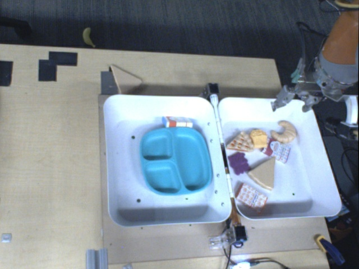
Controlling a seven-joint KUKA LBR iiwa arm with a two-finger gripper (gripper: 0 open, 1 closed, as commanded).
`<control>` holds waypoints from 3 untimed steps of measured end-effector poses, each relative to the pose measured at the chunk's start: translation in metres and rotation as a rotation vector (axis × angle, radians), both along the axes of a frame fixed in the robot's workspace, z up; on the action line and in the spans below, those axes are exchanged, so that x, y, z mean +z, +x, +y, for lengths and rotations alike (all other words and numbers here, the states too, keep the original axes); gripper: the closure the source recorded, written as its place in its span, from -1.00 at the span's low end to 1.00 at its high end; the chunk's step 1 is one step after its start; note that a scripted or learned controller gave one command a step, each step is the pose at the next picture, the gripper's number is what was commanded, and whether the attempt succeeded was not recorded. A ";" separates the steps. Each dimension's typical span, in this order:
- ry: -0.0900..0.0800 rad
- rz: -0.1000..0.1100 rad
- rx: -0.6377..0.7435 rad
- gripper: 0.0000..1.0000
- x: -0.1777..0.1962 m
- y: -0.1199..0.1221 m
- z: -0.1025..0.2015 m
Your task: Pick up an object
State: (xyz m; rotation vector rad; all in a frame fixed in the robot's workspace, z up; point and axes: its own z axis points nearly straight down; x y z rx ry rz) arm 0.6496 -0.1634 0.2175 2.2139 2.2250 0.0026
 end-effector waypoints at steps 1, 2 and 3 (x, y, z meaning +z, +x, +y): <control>0.001 0.003 -0.002 -1.00 -0.100 -0.022 -0.033; -0.001 -0.005 0.001 1.00 -0.087 -0.020 -0.033; -0.001 -0.004 0.001 -1.00 -0.087 -0.020 -0.033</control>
